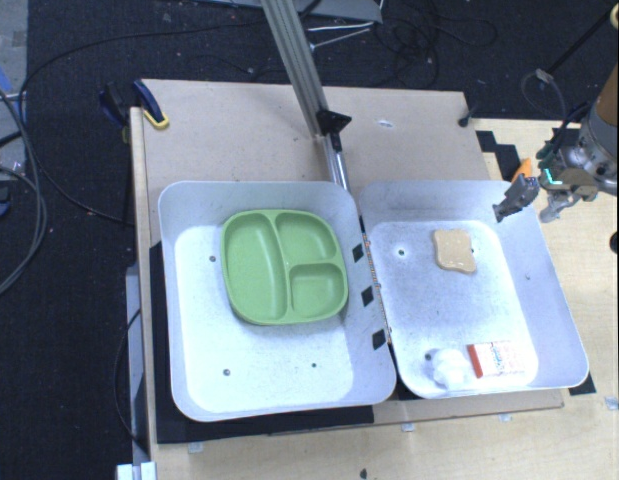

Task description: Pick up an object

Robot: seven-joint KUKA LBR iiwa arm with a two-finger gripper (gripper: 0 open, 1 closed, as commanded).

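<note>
The gripper [535, 199] is seen at the upper right edge of the right bin [549, 298], above the rim and apart from everything inside it. Its fingers [511, 204] are spread, and nothing is held between them.

Three things are lying in the right bin: a tan slice of bread [455, 251] near the middle of its upper half, a small red and white box [498, 359] by the lower edge, and a white crumpled wad [447, 367] just beside the box, on its left. In the left bin [189, 368] a green divided plate [285, 266] is lying flat.

The step in hand is judged to be the approach: no object has been grasped yet. The bread is the nearest candidate, well apart from the other two. For the next move, the gripper would have to be brought left and down over a chosen thing, the fingers kept spread, lowered to either side of it, and then closed. A flat slice may be hard to pinch.
</note>
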